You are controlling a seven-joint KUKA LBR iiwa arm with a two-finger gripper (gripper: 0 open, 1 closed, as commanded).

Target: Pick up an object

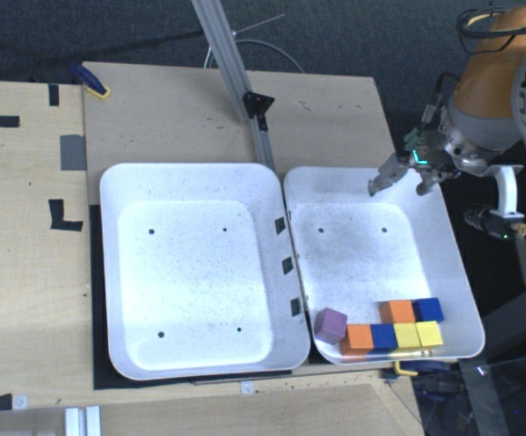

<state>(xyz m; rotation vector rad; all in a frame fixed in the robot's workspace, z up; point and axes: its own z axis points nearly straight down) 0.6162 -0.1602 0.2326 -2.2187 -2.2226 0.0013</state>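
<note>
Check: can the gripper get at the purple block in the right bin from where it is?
Probably yes. The gripper sits over the far rim of the right bin, and the bin floor between it and the purple block is bare. The block's top and left side look free; an orange block sits close on its right.

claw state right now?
Claw: open, holding nothing, above the far right rim of the right shallow white bin.

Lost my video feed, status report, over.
Gripper open, holding nothing, above right bin's far edge. Blocks clustered in its near corner, untouched. Path clear.
</note>
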